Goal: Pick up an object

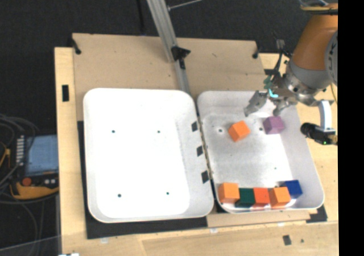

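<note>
The right bin holds an orange block near its middle top and a purple block just to its right. Along the bin's front wall stand an orange block, a dark green block, two more orange blocks and a blue block. My gripper hangs over the bin's back right part, just above and slightly left of the purple block. Its fingers are spread, and nothing sits between them.
The left bin lies beside the right one. A slanted metal rail runs from the top down to the gap between the bins. Cables and a blue box sit off the bench at the left.
</note>
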`<act>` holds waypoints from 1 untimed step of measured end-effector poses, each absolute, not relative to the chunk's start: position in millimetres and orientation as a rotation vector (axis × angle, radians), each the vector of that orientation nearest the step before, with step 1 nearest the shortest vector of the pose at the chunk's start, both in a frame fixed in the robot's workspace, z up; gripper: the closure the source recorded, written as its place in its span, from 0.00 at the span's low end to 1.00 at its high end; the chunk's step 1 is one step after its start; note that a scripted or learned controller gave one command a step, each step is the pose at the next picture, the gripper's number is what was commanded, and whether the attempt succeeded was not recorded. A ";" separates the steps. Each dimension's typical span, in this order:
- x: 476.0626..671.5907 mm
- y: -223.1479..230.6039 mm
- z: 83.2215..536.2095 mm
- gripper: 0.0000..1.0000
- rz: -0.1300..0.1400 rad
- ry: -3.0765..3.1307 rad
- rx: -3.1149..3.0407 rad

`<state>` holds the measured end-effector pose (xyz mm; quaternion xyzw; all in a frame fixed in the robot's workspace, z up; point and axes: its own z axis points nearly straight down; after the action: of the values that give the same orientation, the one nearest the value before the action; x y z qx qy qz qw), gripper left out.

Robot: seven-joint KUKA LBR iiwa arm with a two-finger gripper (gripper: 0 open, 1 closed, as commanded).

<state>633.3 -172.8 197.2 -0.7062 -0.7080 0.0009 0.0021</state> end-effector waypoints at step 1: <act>634.2 -173.4 200.3 0.00 0.002 -2.227 -2.217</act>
<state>634.2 -173.4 200.3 -0.7054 -0.7088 0.0005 -0.0005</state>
